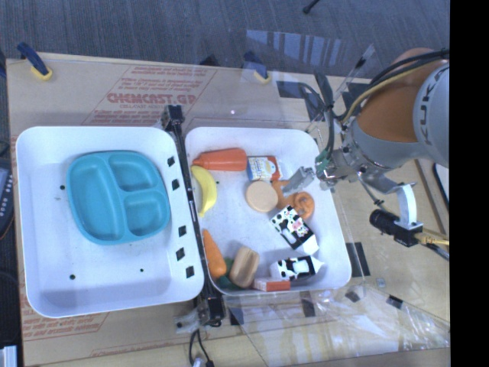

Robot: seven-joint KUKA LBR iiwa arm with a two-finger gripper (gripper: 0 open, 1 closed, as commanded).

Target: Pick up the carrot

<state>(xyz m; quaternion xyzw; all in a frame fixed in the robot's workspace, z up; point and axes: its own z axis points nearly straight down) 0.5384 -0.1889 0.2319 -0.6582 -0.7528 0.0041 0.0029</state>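
Bench: brown cardboard-covered top bearing two shallow white bins.
Left bin: holds a blue sectioned plastic plate.
Right bin: toy food.
Carrot: small orange tapered carrot, at seven o'clock in the right bin, beside its left wall.
My gripper: at three o'clock over the right bin; grip state, I cannot tell.

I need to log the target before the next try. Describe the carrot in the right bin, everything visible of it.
The carrot is a small toy-like piece, smooth and plastic-looking, orange along its body with a dark green stub at its lower end. It lies flat on the floor of the right bin, near the bin's left wall, running slantwise down the view. Its lower end rests against the tan bread-like piece. The banana lies above it, apart. The pincer is across the bin, away from it.
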